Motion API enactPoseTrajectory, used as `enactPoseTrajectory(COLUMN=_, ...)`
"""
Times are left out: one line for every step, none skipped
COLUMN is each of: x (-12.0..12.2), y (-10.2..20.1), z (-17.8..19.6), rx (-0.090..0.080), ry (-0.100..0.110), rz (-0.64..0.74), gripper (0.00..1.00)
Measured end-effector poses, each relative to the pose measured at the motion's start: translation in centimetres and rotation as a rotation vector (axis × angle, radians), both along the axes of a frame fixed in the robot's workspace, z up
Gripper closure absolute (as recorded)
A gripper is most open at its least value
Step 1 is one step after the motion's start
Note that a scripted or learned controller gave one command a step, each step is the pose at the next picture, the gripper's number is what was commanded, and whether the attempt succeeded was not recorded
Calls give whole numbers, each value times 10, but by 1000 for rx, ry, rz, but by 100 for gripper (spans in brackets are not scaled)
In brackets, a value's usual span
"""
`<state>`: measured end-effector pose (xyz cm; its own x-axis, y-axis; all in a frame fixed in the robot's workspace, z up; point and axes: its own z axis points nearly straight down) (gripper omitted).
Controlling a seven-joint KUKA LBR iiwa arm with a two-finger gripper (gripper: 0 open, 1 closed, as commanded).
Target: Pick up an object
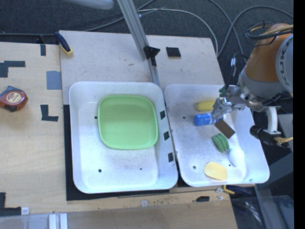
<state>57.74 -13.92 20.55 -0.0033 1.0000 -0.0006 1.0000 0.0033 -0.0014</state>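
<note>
Nearest my camera, at the front of the right bin (pixel 248 178), lay a flat yellow piece (pixel 216 171), with a small white object (pixel 237 155) just beside it toward the right rim and a green ribbed item (pixel 220 142) a little farther back; none of these had been lifted. Any of them would have served the task, but I judged the target to be the blue cylinder (pixel 203 120), lying on its side on the bin floor near the middle, with a yellow block (pixel 206 106) just behind it and a dark brown piece (pixel 225 128) just to its right. From my seat the gripper (pixel 220 109) hung low over that cluster, its tip beside the blue cylinder's right end, but I could not tell how wide it stood, nor whether it touched anything. Nothing looked raised off the floor, so I reckoned the pick was at the approach or closing step, with the grasp and lift left to do. Outward, the left bin (pixel 86 171) held a green plate (pixel 127 122), and a red tape measure (pixel 13 99) sat on the bench at far left
</note>
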Motion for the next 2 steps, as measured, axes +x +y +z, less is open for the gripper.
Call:
enactPoseTrajectory(x=1, y=1, z=41, rx=0, ry=1, rz=-1, gripper=100)
enactPoseTrajectory(x=19, y=56, z=34, rx=1, ry=5, rz=3, gripper=100)
